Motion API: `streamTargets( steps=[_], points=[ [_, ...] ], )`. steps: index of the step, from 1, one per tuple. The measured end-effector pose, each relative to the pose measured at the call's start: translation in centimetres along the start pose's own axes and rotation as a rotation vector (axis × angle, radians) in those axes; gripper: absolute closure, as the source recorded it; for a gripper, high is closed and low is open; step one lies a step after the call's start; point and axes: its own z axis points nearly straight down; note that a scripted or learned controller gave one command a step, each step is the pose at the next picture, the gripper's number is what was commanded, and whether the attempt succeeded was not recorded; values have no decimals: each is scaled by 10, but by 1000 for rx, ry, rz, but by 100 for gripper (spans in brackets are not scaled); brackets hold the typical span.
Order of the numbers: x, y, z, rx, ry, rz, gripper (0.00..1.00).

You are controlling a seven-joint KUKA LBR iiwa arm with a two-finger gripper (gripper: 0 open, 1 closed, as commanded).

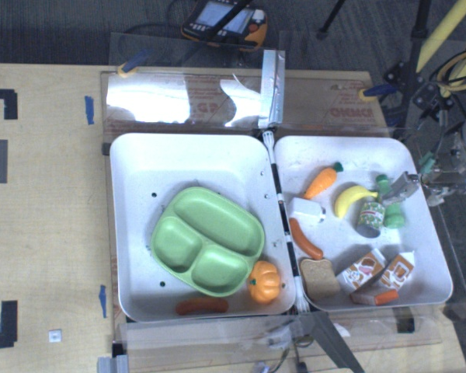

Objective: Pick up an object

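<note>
The right bin (419, 243) holds a toy carrot (321, 182), a yellow banana (351, 199), a small grey can (370, 217), green pieces (394, 217), a white card (307, 210), a red sausage (305, 239), a bread slice (319, 278) and two small cartons (361, 270) (398, 270). A grey metal part that looks like my gripper (408, 185) hangs over this bin's right rim, just right of the can and banana. Nothing shows between its tips.
The left bin (132, 208) holds a green divided plate (206, 239), an orange toy pumpkin (265, 280) by the divider and a red sausage (202, 306) near the front wall. Stands and cables crowd the floor at the right of the bench.
</note>
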Motion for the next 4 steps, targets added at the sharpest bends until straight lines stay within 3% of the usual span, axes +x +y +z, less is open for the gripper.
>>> streamTargets(
  steps=[1,2,3,4],
  points=[
    [-2,20,104,-3,-1,-59,0],
    [6,36,133,-32,-8,-121,0],
    [-33,59,119,-9,-6,-429,0],
    [-20,35,150,-6,-4,-420,0]
  ],
)
